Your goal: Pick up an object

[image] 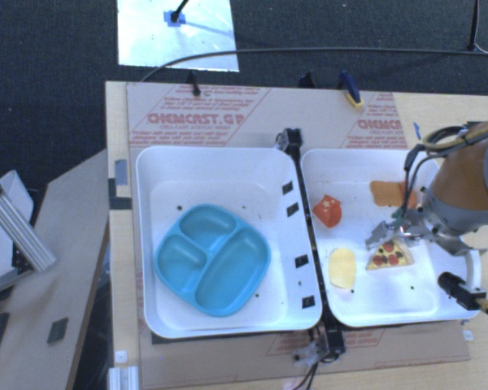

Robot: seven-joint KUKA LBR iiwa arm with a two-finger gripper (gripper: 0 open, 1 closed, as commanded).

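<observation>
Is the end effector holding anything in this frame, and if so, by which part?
It cannot be told. The end effector sits low at the upper edge of the pizza slice in the right bin, but nothing is clearly between its fingers.

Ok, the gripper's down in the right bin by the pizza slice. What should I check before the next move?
1. Target in reach: the pizza slice lies flat in the right bin, directly beside the gripper. Ok.
2. Grasp: whether anything sits between the fingers. Cannot tell.
3. Neighbours: the yellow piece and the red strawberry-like toy lie apart from the slice. Ok.
4. Orange flat piece: close behind the gripper, partly hidden by the arm. Cannot tell if it is clear.
5. Left bin: the blue divided plate lies well away from the arm. Ok.
</observation>
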